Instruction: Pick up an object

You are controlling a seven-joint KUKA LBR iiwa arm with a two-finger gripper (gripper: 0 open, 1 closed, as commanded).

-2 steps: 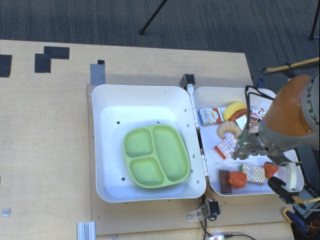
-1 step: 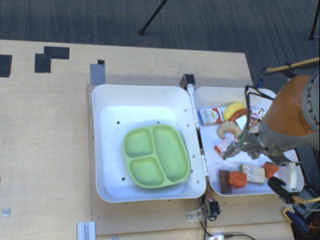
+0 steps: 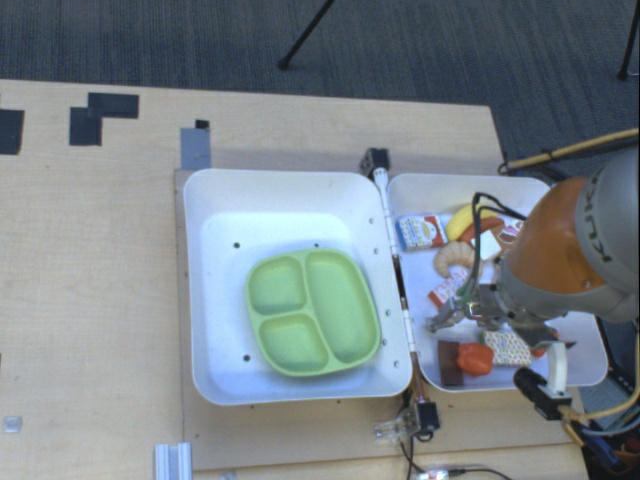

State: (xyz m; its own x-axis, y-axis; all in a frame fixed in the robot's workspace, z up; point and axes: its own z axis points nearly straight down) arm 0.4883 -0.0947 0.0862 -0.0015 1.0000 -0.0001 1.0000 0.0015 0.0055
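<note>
My gripper (image 3: 450,316) hangs low over the middle of the right bin (image 3: 592,366), under the orange band of the arm. Just below it lie a brown block (image 3: 450,362) and a red rounded thing (image 3: 476,359), with a patterned packet (image 3: 510,347) beside them. A red and white packet (image 3: 443,290) lies just above the gripper and a tan bread-like piece (image 3: 453,258) lies further back. Nothing shows held in the gripper.
A blue and white carton (image 3: 420,231) and a yellow banana-like piece (image 3: 461,222) lie at the back of the right bin. The left bin (image 3: 215,268) holds a green three-part plate (image 3: 313,311). The arm covers the right bin's right half.
</note>
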